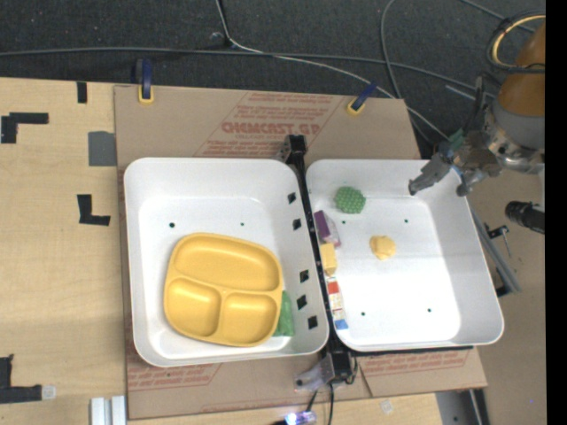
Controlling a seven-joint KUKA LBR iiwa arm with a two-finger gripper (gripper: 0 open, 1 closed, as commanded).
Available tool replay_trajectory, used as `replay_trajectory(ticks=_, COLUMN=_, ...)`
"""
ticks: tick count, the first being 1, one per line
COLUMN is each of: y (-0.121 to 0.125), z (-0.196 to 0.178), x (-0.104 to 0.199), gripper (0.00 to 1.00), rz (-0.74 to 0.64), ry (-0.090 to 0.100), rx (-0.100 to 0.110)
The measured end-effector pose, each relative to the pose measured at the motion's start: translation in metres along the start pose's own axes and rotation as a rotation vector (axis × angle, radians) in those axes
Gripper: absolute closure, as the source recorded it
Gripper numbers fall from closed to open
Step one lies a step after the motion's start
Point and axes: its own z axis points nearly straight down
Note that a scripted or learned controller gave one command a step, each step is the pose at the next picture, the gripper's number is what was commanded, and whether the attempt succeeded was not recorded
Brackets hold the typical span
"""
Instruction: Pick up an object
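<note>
Yellow lump (pixel 383 247) — roundish, no clear long axis — lies in right bin (pixel 461 326); tool (pixel 440 178) apparently spread, empty.

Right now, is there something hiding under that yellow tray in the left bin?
A green thing peeks from under the right edge of the yellow tray. The tray covers the rest of it, so I cannot tell what it is.

arm — in from right, wrist high | gripper (pixel 440 177) — fingers spread, nothing between them

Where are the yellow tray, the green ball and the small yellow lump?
yellow tray (pixel 221 289), camera view, centre ridge.
green ball (pixel 350 200), camera view, its middle.
small yellow lump (pixel 383 247), camera view, its middle.
</note>
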Motion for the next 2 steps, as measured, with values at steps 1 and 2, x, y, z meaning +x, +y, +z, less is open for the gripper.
replay_trajectory(ticks=1, y=0.003, z=-0.008, x=0.001, gripper=0.0, rz=-0.004, ry=-0.003, rx=-0.013)
replay_trajectory(ticks=2, y=-0.001, z=0.042, x=0.01, gripper=0.0, rz=-0.003, ry=-0.002, rx=-0.008)
